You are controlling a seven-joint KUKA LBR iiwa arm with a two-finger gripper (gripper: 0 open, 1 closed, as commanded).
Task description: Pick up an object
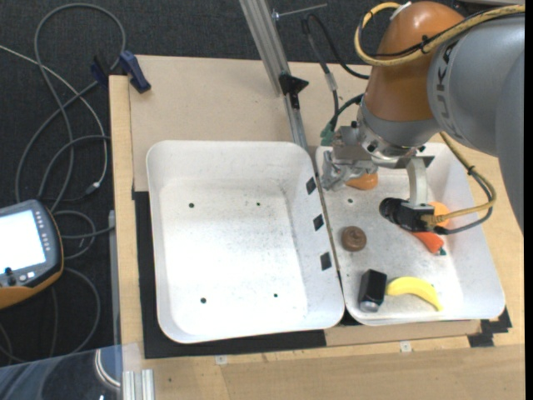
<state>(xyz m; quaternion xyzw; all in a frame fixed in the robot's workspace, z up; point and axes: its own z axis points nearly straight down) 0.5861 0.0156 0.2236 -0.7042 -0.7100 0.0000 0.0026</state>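
Four objects (413,292) around the pincer (337,173).

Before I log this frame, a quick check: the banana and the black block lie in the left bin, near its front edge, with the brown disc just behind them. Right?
Not quite. The camera view shows the banana and the black block in the right bin, not the left one. The rest holds: they lie near its front edge, with the brown disc just behind them.
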